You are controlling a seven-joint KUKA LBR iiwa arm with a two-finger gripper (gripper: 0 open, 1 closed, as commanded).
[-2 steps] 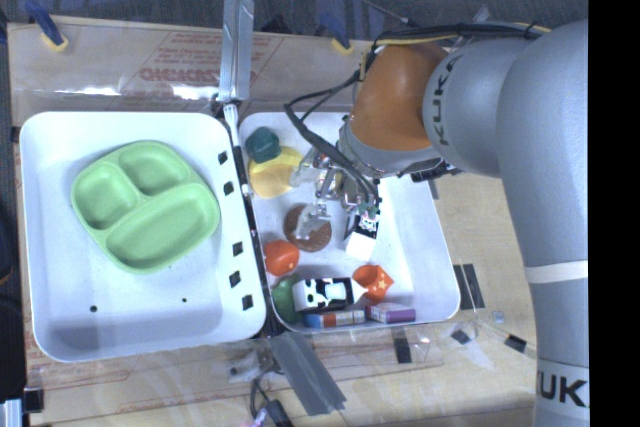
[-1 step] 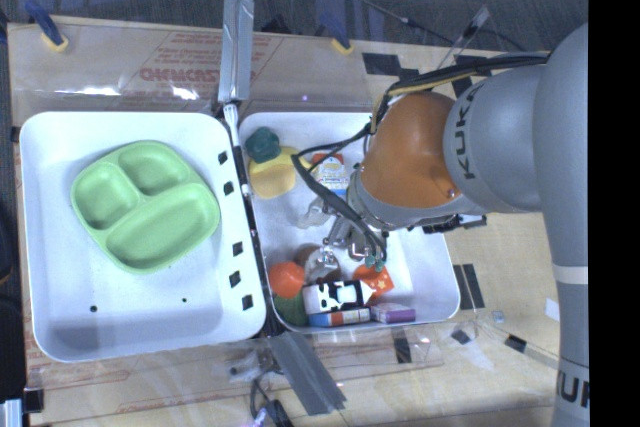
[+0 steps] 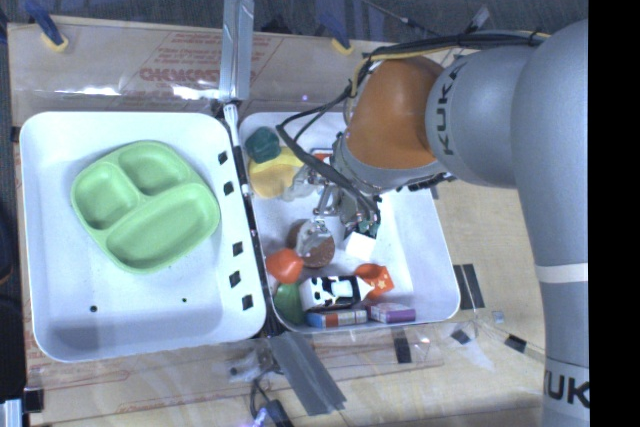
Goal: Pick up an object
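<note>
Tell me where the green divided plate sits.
The green divided plate lies in the left bin, toward its upper middle, across the divider from the right bin's clutter.

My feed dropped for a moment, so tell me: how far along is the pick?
Done: the arm has reached into the right white bin, and the gripper sits low over a round brown object among the clutter. In hand: nothing visibly lifted; whether the fingers have closed cannot be told. Left: grasp and raise an object. The green divided plate lies alone in the left white bin.

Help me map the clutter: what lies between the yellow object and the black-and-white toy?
In the camera view, the claw over a brown object sits between the yellow object and the black-and-white toy.
</note>
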